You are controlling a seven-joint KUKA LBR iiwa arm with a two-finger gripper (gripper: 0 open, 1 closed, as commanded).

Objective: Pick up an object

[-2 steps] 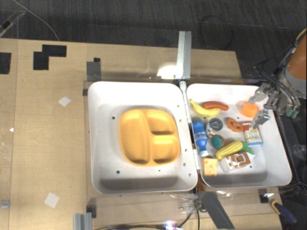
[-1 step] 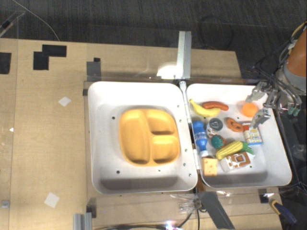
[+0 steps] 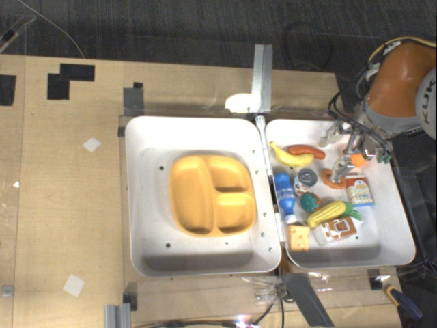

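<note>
The right bin (image 3: 401, 236) holds several toy foods: a yellow banana (image 3: 285, 157), a red sausage (image 3: 306, 150), a blue bottle (image 3: 284, 191), a grey round tin (image 3: 306, 178), a corn cob (image 3: 328, 212), a cheese wedge (image 3: 298, 238) and a small carton (image 3: 360, 193). My gripper (image 3: 348, 152) hangs low over this bin's far right part. It is just above an orange-red piece (image 3: 334, 178) and right of the sausage. The arm's orange band (image 3: 399, 80) rises behind it.
The left bin (image 3: 150, 203) holds a yellow divided plate (image 3: 212, 193). A metal post (image 3: 262, 80) stands behind the seam between the bins. A teal toy (image 3: 311, 201) and an orange-white packet (image 3: 339, 229) crowd the right bin's middle.
</note>
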